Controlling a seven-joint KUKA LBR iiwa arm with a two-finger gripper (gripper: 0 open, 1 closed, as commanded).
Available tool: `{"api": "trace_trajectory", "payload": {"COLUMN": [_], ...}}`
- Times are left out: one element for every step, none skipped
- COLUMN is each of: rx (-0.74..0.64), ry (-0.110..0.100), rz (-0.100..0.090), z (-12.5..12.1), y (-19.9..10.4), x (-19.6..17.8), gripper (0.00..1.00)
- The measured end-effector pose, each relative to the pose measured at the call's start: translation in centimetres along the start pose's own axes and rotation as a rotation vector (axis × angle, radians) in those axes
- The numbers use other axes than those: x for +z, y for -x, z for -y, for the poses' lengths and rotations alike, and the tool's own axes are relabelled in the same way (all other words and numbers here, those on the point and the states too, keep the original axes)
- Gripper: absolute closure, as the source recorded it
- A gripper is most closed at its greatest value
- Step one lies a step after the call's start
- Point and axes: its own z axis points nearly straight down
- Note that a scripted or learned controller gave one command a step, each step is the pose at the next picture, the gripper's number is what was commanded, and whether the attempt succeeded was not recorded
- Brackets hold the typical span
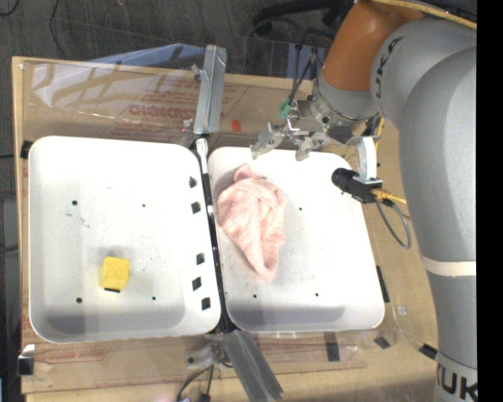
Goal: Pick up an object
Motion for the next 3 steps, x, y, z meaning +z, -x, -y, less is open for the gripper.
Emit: {"api": "trace_trajectory", "payload": {"rx": [0.162, 0.075, 0.071], "ry": [-0.001, 0.008, 0.002], "rz": [0.0, 0.0, 0.001], "z": [3.4, 3.6, 3.6], "y": [-3.4, 1.8, 1.9], "x": [0.6, 12.9, 12.2], "gripper": [0.0, 0.0, 1.0]}}
